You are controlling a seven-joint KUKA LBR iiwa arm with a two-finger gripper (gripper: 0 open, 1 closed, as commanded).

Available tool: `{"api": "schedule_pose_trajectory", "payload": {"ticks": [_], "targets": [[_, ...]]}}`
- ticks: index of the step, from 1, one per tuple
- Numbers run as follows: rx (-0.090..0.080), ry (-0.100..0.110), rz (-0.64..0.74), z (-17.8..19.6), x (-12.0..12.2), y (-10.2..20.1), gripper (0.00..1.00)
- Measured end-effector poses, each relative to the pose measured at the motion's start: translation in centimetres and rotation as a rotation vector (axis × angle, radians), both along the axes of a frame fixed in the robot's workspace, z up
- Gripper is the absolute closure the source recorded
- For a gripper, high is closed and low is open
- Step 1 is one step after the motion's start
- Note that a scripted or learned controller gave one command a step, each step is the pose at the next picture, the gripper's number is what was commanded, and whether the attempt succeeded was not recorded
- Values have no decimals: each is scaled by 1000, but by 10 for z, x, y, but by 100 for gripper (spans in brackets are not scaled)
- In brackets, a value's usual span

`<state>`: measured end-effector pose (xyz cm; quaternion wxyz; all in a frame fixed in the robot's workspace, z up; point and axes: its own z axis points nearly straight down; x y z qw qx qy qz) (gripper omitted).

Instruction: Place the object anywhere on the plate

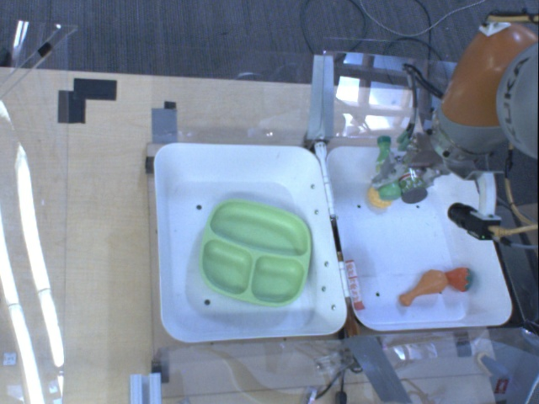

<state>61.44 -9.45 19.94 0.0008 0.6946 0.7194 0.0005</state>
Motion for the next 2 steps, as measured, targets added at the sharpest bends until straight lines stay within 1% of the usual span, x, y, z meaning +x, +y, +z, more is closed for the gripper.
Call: {"api": "schedule_pose_trajectory", "payload": {"ticks": [1, 2], "targets": [[0, 0, 349, -17, -1, 83, 100], [0, 3, 251, -18, -26, 170, 100]]}}
